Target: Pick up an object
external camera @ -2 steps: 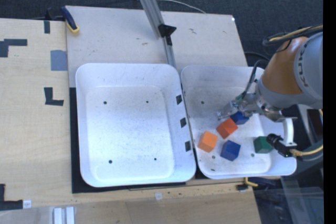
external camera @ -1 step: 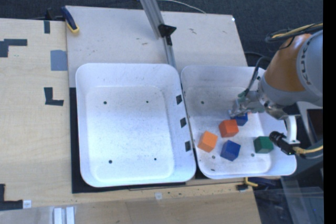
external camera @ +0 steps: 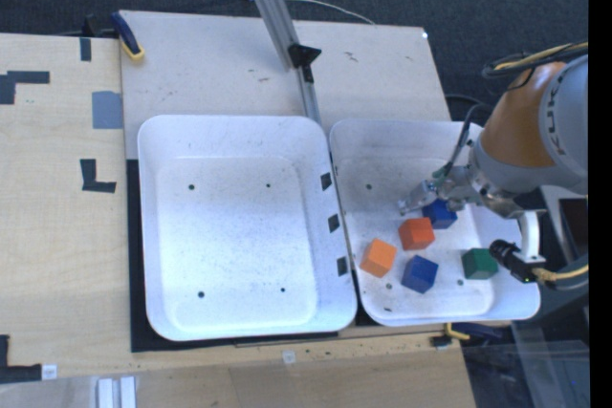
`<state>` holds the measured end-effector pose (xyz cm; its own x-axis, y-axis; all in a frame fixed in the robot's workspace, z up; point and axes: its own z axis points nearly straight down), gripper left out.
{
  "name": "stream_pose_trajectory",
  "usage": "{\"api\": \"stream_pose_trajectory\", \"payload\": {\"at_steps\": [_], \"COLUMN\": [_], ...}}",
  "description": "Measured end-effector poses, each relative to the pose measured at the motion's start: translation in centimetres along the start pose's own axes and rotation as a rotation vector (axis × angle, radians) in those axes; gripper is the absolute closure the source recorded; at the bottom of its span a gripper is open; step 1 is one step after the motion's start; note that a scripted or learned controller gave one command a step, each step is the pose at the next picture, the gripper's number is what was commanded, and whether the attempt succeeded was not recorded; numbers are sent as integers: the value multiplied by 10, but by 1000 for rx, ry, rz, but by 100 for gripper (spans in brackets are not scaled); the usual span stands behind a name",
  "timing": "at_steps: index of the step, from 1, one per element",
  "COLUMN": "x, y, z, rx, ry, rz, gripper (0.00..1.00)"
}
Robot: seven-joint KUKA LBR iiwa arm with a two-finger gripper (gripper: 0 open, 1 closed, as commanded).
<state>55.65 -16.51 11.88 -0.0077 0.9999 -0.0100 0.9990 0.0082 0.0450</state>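
The right bin [external camera: 382,158] holds several blocks. A red-orange block [external camera: 416,232] lies near its middle, with a lighter orange block [external camera: 379,257] to its lower left. Below them sits a blue block [external camera: 420,273], and a green block [external camera: 479,263] lies toward the right wall. A second blue block [external camera: 443,214] sits right under my gripper [external camera: 427,200], partly hidden by it. The gripper is low in the right bin, touching or just above that block. I cannot tell whether it holds the block.
The left bin [external camera: 153,205] sits beside the right one. A slanted metal rail [external camera: 273,0] runs from the top down to the bins' shared edge. The grey arm with its orange band [external camera: 521,124] reaches in from the right.
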Motion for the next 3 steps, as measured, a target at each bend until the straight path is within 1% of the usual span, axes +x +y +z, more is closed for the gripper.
{"api": "stream_pose_trajectory", "payload": {"at_steps": [1, 2, 3], "x": [4, 4, 4], "y": [-3, -1, -1], "z": [7, -4, -3], "rx": [12, 8, 9], "ry": [-5, -7, -6], "rz": [7, 6, 5], "gripper": [0, 100, 0]}}
